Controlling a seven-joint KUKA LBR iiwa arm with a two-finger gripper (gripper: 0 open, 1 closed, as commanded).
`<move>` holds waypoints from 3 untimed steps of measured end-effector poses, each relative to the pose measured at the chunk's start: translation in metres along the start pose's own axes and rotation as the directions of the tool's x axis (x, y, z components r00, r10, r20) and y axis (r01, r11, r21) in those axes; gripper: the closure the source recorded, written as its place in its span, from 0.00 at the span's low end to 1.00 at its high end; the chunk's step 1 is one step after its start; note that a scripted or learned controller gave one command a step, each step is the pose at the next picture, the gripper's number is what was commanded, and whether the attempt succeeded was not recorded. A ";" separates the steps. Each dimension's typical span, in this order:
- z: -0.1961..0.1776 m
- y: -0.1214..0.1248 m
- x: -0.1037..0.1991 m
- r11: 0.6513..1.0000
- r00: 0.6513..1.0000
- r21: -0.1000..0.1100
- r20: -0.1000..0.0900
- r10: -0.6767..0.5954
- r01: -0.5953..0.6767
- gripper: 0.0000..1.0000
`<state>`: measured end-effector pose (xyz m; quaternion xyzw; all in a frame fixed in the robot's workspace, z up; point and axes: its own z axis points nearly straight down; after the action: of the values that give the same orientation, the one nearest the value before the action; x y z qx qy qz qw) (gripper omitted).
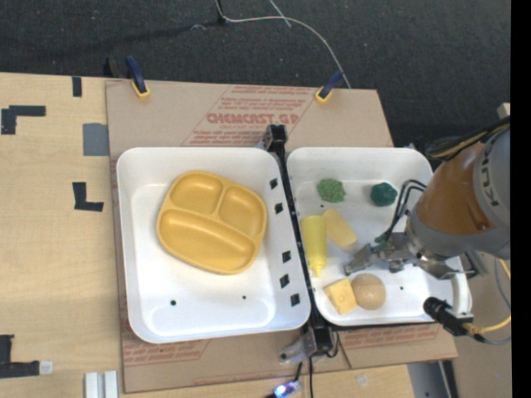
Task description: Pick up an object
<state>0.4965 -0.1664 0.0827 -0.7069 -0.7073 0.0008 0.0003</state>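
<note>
Several small objects are seen in the right bin (415, 166). A round tan ball (369, 291) lies near the front wall, touching a yellow wedge-shaped block (339, 296) on its left. An upright-looking yellow bottle shape (314, 243) lies along the bin's left wall, with a pale yellow piece (338, 227) just beside it. Farther back, a green knobbly item (332, 190) and a darker teal one (383, 193) are set apart from each other — both near the rear wall.

The gripper (363, 261) is reached in from the right, low over the bin floor, just above the tan ball and to the right of the bottle shape. Its dark fingers point leftward; how far they are parted cannot be told, and nothing is seen between them.

The left bin (133, 222) is taken up largely by a yellow divided plate (213, 220), tilted slightly, with bare white floor left along the front and the left side. In the right bin, open floor is found in the middle and toward the right wall, where the arm's orange band (455, 201) is seen. Both bins rest on a brown board (241, 114) clamped to the surface.
</note>
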 end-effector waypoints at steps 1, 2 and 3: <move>-0.013 0.001 -0.001 1.000 1.000 -0.003 0.002 0.001 -0.001 1.00; -0.055 -0.001 -0.001 1.000 1.000 -0.003 0.000 0.000 0.000 1.00; -0.101 -0.001 -0.009 1.000 1.000 -0.005 0.001 0.000 0.000 1.00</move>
<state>0.4957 -0.1757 0.1837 -0.7069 -0.7073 -0.0006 -0.0017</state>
